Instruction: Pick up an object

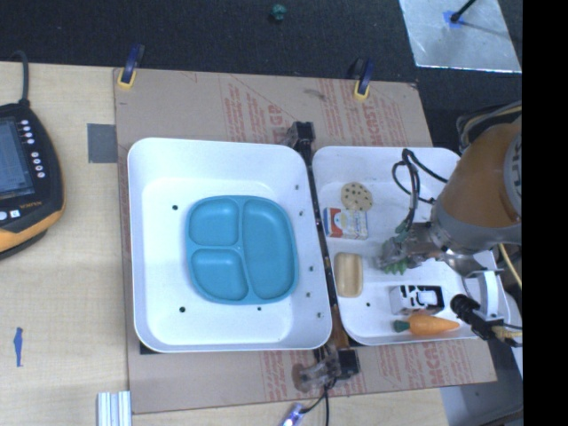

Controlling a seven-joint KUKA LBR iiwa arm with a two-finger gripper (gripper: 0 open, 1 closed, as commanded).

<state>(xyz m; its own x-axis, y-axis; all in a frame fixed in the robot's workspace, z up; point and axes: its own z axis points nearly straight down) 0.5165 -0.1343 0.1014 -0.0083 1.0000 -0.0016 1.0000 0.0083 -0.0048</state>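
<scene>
The right bin (382, 162) holds several small objects. A round speckled cookie (356, 194) lies near its back. A red and white packet (344, 224) sits just in front of the cookie. A tan bread-like piece (349, 274) lies by the left wall, and an orange carrot (432, 325) lies at the front beside a black and white item (420, 296). The arm comes in from the right, and my gripper (401, 255) hangs low over the bin's middle, right of the packet and the bread piece. Something greenish shows at its tip.
The left bin (151, 327) holds a blue divided plate (241, 248). A black and orange teach pendant (22, 180) lies on the bench at far left. Clamps (360, 75) hold the cardboard at the back. Black cables (410, 180) loop near the arm's wrist.
</scene>
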